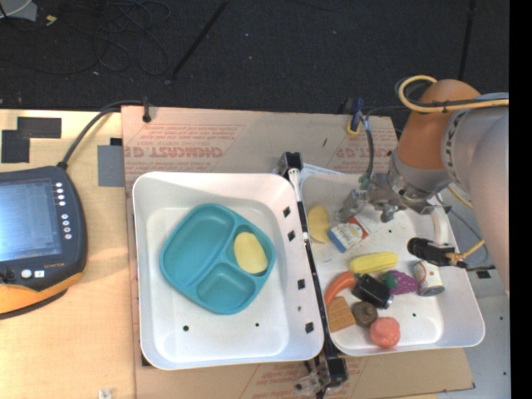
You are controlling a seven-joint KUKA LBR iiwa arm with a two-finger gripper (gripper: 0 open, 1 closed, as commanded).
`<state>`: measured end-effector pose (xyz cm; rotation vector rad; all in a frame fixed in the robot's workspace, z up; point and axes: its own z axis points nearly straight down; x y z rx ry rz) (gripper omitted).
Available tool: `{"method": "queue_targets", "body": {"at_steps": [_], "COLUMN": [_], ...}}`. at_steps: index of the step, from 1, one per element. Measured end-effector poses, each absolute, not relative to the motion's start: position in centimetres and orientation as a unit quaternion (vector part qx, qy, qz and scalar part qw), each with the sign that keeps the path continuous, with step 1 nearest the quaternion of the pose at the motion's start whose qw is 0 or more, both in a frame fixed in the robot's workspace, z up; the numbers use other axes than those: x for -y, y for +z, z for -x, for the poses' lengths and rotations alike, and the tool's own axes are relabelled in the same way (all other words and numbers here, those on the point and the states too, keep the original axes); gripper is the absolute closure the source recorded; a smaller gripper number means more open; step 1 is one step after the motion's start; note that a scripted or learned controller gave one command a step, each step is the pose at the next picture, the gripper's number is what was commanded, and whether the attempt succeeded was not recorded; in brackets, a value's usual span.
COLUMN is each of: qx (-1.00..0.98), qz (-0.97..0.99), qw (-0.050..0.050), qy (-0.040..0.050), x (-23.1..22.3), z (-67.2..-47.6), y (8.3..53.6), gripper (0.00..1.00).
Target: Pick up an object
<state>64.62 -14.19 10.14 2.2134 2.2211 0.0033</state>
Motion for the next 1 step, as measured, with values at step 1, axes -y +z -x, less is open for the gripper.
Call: {"method": "queue_targets", "body": {"at_steps": [1], "qx": [-0.707], "qz": [-0.707], "qw": [0.002], "qy": [0.002], "x": [14.19], "z": [-62.53], "y": [9.0], "gripper": [0.0]}}
